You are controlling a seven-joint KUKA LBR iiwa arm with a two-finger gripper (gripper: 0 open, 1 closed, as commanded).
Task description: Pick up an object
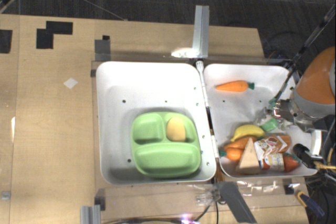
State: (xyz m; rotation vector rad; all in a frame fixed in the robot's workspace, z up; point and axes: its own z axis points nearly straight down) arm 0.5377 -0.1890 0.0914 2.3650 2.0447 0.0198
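Nearest the camera, a yellow banana (248,130), a cheese wedge (249,157) and a snack packet (273,148) are crowding the right bin (231,105), just beside the gripper (278,113) (its fingers' spread is impossible to tell). Farther back, a carrot (231,86) is lying well apart from it, while a green divided plate (165,142) is sitting in the left bin (115,113).

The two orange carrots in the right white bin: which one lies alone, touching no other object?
The orange carrot with the green top, lying near the far wall of the right white bin. The other orange carrot is wedged in the pile under the yellow banana.
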